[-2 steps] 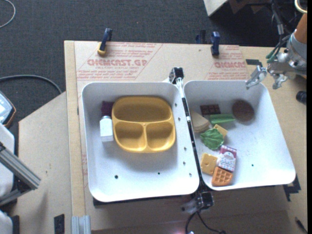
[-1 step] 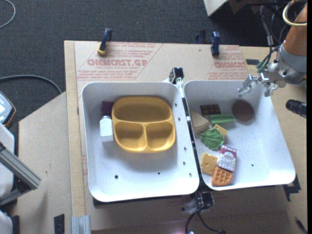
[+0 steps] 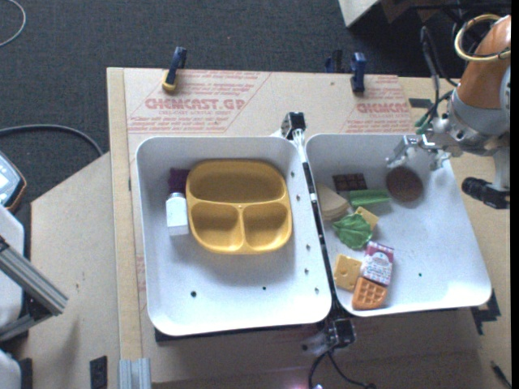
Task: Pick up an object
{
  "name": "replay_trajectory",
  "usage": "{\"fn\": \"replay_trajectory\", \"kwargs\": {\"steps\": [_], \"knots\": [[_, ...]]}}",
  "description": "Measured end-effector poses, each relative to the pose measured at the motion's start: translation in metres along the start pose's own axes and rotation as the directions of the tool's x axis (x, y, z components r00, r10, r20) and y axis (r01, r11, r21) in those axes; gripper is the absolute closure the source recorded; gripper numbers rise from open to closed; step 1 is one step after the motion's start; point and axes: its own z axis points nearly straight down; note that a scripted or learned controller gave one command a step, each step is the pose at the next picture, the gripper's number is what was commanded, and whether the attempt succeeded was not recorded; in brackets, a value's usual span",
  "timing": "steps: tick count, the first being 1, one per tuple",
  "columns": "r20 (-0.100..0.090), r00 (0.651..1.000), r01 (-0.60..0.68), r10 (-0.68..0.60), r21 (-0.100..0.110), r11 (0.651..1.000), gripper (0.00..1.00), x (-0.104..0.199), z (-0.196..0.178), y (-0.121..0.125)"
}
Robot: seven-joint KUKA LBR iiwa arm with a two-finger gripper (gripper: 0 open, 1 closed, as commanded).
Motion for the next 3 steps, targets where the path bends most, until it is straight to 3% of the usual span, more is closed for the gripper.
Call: {"fn": "replay_trajectory", "kwargs": {"steps": [1,2,3], "knots": [[-0.002,1.0,0.0,0.0,0.0,1.0,0.0,0.002,0.047,0.0],[0.0,1.0,0.001,-0.001,-0.01,1.0,1.0,0.002,0.03,0.003],[0.004,1.0,-0.001,0.001,-0.014,1.0,1.0,0.008,-0.032,0.007]]}}
